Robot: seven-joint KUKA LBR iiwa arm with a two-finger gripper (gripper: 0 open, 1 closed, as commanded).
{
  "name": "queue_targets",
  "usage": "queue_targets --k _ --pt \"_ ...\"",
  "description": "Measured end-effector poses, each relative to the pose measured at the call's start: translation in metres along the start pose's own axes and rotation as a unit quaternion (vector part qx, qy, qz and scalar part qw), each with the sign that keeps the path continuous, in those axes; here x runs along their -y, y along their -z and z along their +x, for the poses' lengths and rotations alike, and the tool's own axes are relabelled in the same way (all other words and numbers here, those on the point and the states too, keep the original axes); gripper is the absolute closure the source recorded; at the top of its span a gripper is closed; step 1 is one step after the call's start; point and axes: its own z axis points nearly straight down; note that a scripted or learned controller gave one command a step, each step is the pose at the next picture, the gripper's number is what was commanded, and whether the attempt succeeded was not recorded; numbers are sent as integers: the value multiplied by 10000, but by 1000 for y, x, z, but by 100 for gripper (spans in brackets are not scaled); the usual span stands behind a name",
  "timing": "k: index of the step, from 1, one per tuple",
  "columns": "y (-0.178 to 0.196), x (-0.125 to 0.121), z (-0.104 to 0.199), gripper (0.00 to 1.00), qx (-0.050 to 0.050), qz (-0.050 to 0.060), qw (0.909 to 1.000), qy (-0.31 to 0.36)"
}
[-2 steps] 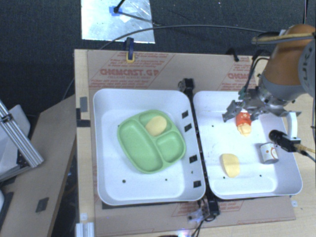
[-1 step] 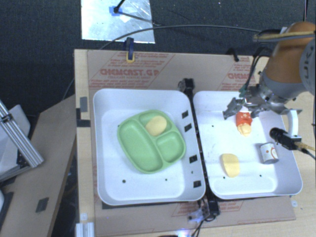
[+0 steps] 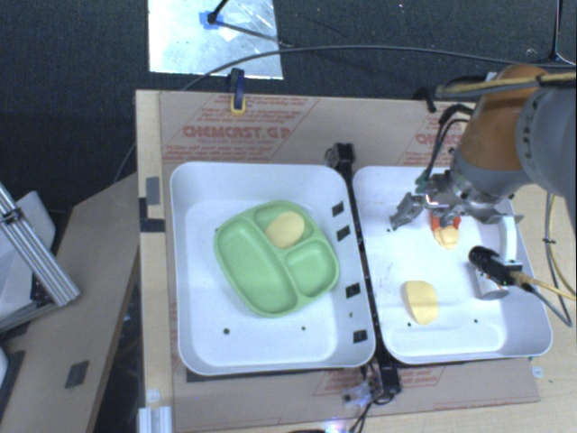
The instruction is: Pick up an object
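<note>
So the pale yellow lump (image 3: 420, 301) is smooth and rounded, kinda wedge-shaped, lying in the right bin (image 3: 523, 336) near its front wall. The tool (image 3: 431, 207) hangs over that bin's back half, well apart from it; can't tell how it's set. A small orange-and-yellow thing (image 3: 446, 234) sits just beside the tool.

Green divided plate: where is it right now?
The green divided plate lies in the left bin, near its centre, with a yellow lump in its upper compartment.
</note>
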Motion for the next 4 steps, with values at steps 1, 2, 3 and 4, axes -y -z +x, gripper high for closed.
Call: queue_targets --k 1,2,3,4 --pt "-40 -2 1 0 0 0 10000 -18" --pt "-63 -3 2 0 1 -3 10000 -22" --pt "-52 -4 1 100 3 -15 10000 -26" --pt "-10 -6 4 100 1 -14 10000 -10"
